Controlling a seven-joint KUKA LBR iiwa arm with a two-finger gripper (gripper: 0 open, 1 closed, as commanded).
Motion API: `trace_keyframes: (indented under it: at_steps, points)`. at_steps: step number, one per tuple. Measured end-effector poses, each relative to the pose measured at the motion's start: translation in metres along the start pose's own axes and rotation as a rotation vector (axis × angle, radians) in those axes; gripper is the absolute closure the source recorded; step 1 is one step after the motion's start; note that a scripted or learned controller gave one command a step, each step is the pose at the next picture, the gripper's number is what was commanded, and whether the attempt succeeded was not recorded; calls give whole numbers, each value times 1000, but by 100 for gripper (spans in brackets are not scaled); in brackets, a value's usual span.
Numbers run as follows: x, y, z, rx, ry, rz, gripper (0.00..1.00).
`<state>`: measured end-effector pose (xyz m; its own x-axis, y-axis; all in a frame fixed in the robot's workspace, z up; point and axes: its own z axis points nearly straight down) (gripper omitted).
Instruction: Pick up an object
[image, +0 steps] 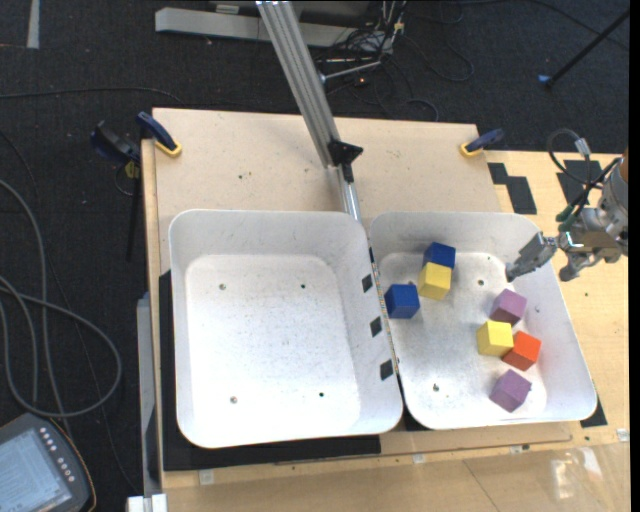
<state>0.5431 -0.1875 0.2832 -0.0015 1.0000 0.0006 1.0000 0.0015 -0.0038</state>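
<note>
Gripper (552, 260) over the right bin's (560, 400) far edge — fingers spread wide, nothing held.
Blocks lie below — nearest, a purple one (509, 305).

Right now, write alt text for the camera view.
The gripper hovers open at the right bin's right edge, holding nothing. That bin holds seven cubes: two blue, two yellow, two purple, one orange. The left bin sits beside it.

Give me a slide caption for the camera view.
Pincer hovers open at the right bin's edge, above seven blocks.
</note>
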Motion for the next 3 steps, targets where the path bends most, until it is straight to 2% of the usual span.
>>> trace_keyframes:
  at_steps: [1, 2, 3]
  points:
    - [0, 1, -2, -4, -1, 0, 0]
    - [-3, 5, 43, 0, 0, 2, 0]
    - [0, 12, 104, 2, 1, 2, 0]
